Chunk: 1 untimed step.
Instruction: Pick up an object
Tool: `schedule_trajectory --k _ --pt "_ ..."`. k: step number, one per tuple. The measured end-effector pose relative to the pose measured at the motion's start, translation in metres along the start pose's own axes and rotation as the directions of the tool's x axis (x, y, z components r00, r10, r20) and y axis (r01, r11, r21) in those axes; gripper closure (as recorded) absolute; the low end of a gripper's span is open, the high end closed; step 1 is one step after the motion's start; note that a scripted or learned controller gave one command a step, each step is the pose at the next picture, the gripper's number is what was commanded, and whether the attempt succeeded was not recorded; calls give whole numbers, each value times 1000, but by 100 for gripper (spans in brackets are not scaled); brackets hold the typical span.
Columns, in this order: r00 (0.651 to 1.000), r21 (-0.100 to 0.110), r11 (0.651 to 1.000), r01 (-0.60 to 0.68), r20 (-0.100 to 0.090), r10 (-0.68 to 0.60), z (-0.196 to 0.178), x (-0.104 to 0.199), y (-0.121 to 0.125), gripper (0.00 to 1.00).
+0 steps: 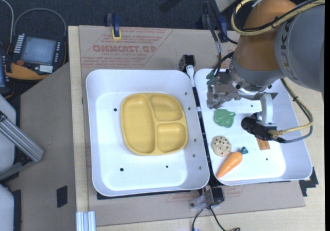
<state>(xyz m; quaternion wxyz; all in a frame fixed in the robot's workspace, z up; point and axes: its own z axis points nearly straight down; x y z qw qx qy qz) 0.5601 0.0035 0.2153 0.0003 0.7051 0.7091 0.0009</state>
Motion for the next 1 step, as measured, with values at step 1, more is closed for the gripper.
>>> schedule_trajectory --k 1 --pt "1000 -2 1000 0 -1 0 -12 55 11 100"
